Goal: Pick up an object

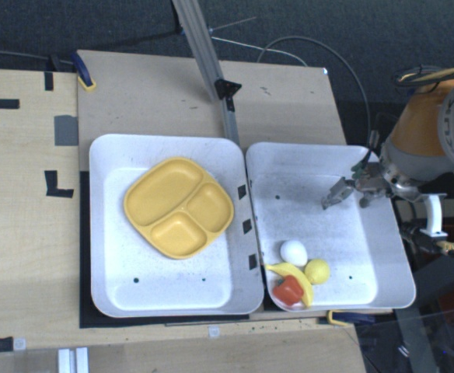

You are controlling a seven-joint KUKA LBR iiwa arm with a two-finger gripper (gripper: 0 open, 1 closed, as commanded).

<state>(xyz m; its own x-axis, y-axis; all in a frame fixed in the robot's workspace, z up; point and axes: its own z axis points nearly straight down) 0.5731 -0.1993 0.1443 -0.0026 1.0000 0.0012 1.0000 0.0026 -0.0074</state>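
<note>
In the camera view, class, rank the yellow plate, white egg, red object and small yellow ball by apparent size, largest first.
1. Yellow plate, by far the largest.
2. Red object.
3. White egg and small yellow ball: alike, too close to rank.

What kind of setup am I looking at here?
Probably a robot grasping test bench: two shallow white bins, a yellow divided plastic tray in one, small toy foods in the other, grey gripper above.

Glossy yellow plastic tray (179, 207) in a matt white bin (103, 231) on a pale wooden bench (25, 231)
</note>
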